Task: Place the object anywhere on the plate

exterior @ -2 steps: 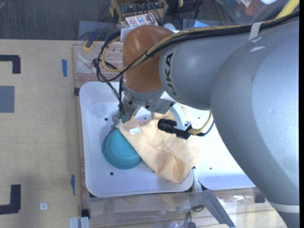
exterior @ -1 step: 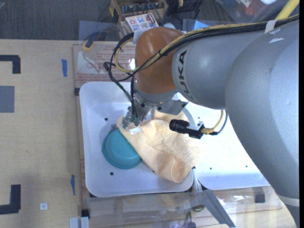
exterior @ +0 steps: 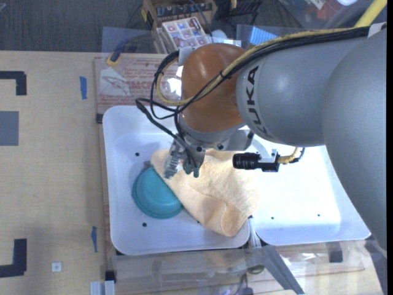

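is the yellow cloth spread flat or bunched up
Bunched up: the pale yellow towel cloth lies rumpled in the left white bin, with folds and a rolled lump at its near edge, beside the teal round plate.

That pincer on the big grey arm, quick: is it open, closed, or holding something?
Pincer: cannot be told; it hangs low over the yellow cloth, beside the blue plate, and no object is visible in it.

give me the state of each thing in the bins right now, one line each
teal plate: tilted, one edge propped against the cloth, nothing on it
yellow cloth: crumpled, lying in the left bin, right edge at the divide
gripper: low over the cloth's upper left edge
left bin: holds plate and cloth
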`<state>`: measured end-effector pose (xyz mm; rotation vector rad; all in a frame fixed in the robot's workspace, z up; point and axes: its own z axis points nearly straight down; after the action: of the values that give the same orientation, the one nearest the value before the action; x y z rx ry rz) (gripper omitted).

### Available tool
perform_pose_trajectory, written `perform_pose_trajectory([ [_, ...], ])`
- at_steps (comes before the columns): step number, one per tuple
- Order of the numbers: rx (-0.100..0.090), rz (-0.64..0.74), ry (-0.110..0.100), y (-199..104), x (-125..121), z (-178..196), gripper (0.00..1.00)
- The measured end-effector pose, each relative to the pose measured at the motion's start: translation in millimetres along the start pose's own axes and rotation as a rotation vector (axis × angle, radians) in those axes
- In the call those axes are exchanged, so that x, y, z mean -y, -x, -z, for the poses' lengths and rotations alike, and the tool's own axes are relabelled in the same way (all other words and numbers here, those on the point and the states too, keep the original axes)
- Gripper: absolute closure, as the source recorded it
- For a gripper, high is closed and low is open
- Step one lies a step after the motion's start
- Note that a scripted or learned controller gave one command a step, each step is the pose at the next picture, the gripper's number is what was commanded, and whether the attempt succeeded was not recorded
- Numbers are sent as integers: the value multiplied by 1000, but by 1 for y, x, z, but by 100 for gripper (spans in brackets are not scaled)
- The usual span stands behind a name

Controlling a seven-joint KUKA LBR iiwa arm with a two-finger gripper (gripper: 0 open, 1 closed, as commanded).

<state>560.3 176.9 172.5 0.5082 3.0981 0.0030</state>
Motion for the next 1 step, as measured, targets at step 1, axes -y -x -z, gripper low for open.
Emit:
perform_pose_trajectory([
  [1, 0, -1, 0, 0, 0, 0, 0],
])
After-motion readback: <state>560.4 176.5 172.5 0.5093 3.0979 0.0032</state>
